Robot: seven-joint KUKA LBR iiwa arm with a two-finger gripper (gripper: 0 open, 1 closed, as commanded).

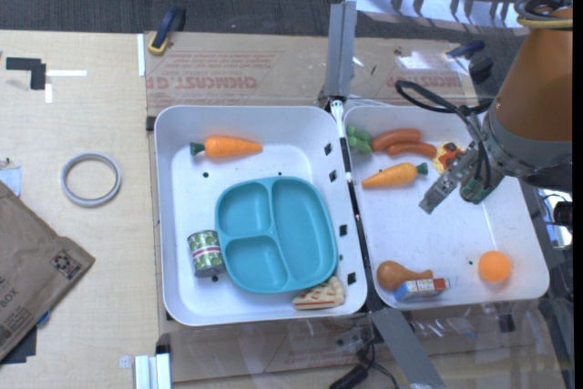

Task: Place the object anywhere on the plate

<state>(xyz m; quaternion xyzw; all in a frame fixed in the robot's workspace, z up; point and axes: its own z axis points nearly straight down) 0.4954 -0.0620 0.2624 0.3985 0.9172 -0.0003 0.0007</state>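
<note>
From the overhead camera, two white bins are sitting side by side on the worktop (82,105). In the left bin (173,223), a teal divided plate (273,234) is lying near the middle, with nothing resting in its three compartments. A toy carrot (228,147) is lying above the plate, well apart from it. A small green can (206,252) is standing just beside the plate's left edge, and a slice of toast (321,295) is touching the plate's lower right corner.

In the right bin (519,232), a second carrot (393,175) is lying near the upper left, with two red sausages (403,142) and a green piece (359,141) above it. A brown pear-shaped item (399,272) and a small red and blue box (422,289) are resting by the front wall, and an orange ball (494,267) is sitting nearer the right wall.

The arm is reaching in from the right, and the gripper (446,187) is hanging over the right bin, tilted, just right of the second carrot. Its fingers are too blurred to tell whether they are apart or together, and nothing is showing between them.

On the worktop at left, a ring of tape (91,179) is lying flat.
</note>
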